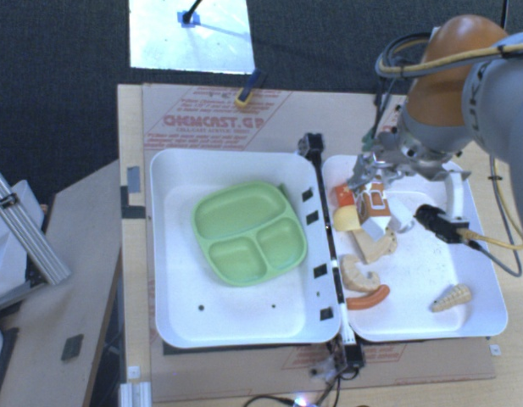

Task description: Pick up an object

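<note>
The right bin (486, 291) holds several toy foods. A white and orange carton (376, 211) stands by a red piece (342, 197) and a yellow piece (347, 219). Nearer me lie a tan bread slice (374, 246), a tan curled pastry (359, 273), a red sausage (368, 298) and a waffle cone (450, 297). My gripper (373, 179) hangs low over the back left of this bin, right above the carton and the red piece. I cannot make out whether it touches them.
The left bin (172, 253) carries a green divided plate (248, 233). A black clip-lined divider (322, 227) runs between the bins. A black cable connector (439, 221) hangs from the arm over the right bin. The arm's grey and orange bulk (452, 83) looms at upper right.
</note>
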### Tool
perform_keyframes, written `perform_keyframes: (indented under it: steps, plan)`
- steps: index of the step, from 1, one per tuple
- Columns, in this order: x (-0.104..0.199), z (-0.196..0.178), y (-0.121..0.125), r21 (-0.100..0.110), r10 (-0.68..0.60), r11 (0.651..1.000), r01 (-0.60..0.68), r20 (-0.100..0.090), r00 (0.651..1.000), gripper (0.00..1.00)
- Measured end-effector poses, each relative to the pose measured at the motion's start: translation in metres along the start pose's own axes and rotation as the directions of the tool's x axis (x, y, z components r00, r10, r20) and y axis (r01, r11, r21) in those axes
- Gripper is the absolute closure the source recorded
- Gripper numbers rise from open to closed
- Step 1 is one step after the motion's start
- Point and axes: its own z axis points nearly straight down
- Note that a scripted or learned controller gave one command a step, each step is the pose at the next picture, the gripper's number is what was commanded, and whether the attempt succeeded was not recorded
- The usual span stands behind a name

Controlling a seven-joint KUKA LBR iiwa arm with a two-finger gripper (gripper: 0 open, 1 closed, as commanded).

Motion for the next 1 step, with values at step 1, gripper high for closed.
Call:
perform_keyframes:
  steps: [1]
  plan:
    - [0.0400, 0.0096, 0.0314, 0.002, 0.001, 1.000, -0.001, 0.000, 1.000, 1.00]
